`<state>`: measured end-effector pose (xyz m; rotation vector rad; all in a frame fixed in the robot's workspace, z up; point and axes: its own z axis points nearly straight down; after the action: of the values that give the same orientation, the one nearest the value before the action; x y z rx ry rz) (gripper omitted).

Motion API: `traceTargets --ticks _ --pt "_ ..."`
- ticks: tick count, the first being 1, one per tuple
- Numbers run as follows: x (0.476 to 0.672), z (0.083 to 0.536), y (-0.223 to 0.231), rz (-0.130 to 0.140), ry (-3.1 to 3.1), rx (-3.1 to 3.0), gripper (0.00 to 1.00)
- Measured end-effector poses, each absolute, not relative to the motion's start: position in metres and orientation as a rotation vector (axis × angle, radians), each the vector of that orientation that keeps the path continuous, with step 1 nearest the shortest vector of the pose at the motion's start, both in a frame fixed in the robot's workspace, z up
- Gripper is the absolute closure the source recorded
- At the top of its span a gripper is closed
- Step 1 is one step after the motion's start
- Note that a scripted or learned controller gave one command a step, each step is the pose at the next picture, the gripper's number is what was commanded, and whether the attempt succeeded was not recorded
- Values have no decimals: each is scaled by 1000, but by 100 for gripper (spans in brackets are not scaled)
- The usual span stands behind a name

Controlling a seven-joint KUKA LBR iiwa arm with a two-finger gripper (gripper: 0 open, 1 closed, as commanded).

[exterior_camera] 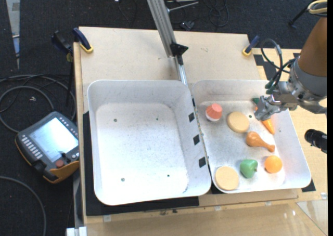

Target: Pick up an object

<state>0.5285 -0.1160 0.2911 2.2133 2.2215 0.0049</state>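
The gripper (264, 109) hangs over the right bin (296, 141), touching a carrot (268, 125) just below it. A tan disc (239, 122) lies beside it, a drumstick (258, 141) farther below.

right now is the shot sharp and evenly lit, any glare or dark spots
Camera view: even light on both bins, left bin and right bin, soft shadows under the toys such as the green one; the floor around the bench is dark; mild glare on the pendant screen; the gripper looks slightly blurred.
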Motion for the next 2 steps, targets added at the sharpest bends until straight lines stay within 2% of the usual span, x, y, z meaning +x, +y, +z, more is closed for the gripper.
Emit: traceTargets --ticks 2 --pt "554 286 -19 1 2230 2212 100"
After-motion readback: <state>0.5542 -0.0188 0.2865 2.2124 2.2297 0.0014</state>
